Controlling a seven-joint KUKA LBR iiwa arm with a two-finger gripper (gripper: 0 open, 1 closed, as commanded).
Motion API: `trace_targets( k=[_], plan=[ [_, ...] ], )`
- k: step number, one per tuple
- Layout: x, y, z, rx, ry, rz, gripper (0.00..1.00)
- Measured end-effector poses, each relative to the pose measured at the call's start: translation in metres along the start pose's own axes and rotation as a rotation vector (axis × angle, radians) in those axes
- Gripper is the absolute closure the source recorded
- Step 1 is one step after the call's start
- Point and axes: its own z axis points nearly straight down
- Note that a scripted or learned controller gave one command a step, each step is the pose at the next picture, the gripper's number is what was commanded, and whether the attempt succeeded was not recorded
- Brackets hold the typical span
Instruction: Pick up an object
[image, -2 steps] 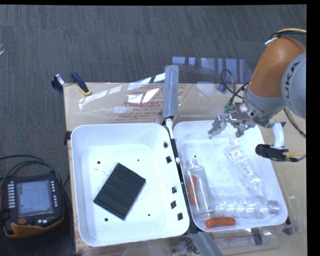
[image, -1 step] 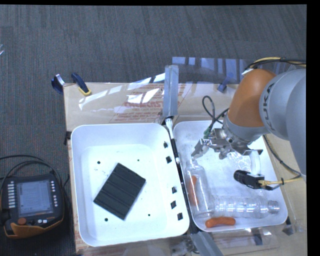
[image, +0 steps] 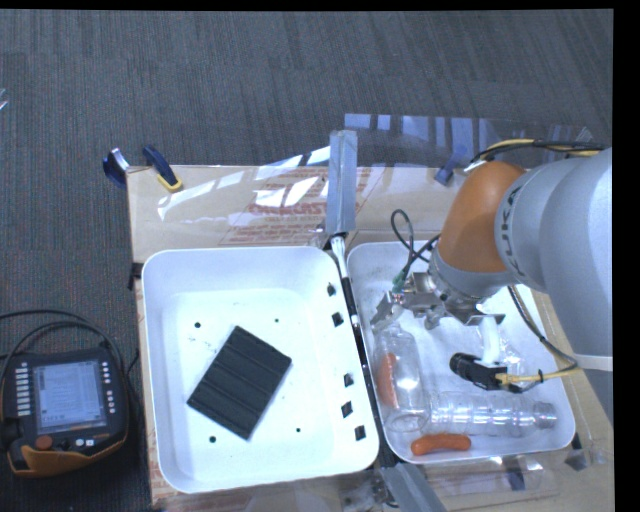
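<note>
A flat black ribbed slab (image: 240, 382) lies at a slant in the left white bin (image: 165, 300). In the right white bin (image: 560, 425) a clear plastic bottle (image: 403, 365) lies near the left wall, with an orange stick (image: 386, 380) beside it. A second clear bottle (image: 485, 415) lies across the front, and another orange stick (image: 440, 443) rests by the front rim. My gripper (image: 402, 303) hangs low over the back left of the right bin, just above the first bottle's top end. I see nothing held in it.
The grey arm with its orange band (image: 480, 230) covers the right bin's back right. A divider wall with black clips (image: 345, 350) separates the bins. A teach pendant (image: 65, 400) lies on the floor at left. Blue clamps (image: 150, 165) sit at the bench's back left corner.
</note>
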Motion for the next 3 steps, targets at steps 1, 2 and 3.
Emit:
trace_targets(
  k=[1,2,3],
  plan=[
    [-0.054,-0.002,-0.097,-0.002,-0.001,0.159,0.0],
    [-0.024,0.017,-0.045,-0.028,-0.002,-0.055,0.0],
    [-0.027,0.006,-0.034,-0.068,0.009,0.163,0.0]
  ],
)
